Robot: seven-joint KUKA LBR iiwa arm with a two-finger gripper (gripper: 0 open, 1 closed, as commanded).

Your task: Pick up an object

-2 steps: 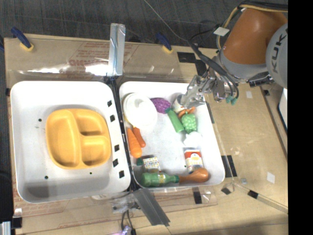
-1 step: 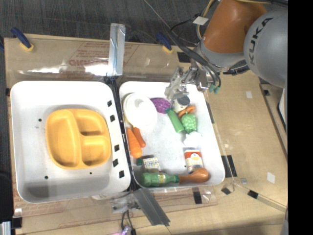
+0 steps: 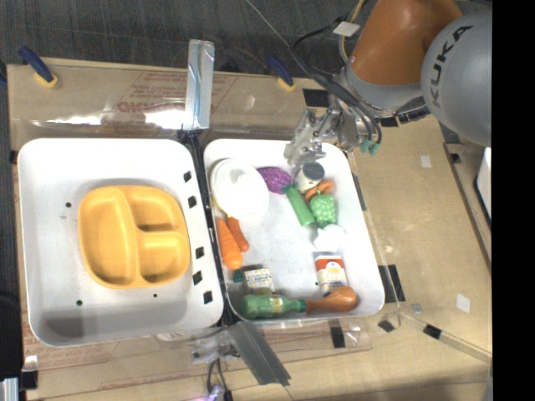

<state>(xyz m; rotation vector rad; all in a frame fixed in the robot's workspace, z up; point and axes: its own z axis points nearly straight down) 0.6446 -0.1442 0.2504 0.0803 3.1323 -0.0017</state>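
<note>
My gripper [image 3: 307, 152] hangs over the far right corner of the right bin [image 3: 368, 249], its fingers open with nothing between them. Just below it lies a small round grey-and-dark piece [image 3: 312, 172] beside a small orange piece [image 3: 320, 189]. Close by are a purple item [image 3: 274, 177], a white bowl [image 3: 238, 189], a green cucumber [image 3: 298, 205] and a knobbly green item [image 3: 325, 211]. Farther toward the front lie an orange carrot [image 3: 229, 245], a white bottle with a red label [image 3: 330, 270], a small jar [image 3: 257, 278], a green bottle [image 3: 269, 306] and an orange-brown piece [image 3: 334, 300].
The left bin [image 3: 42, 182] holds a yellow divided tray [image 3: 134, 232]. A silver clip [image 3: 199, 82] stands at the back between the bins. The arm's orange band [image 3: 401, 23] and grey body loom over the bench's back right. Cables run along the far edge.
</note>
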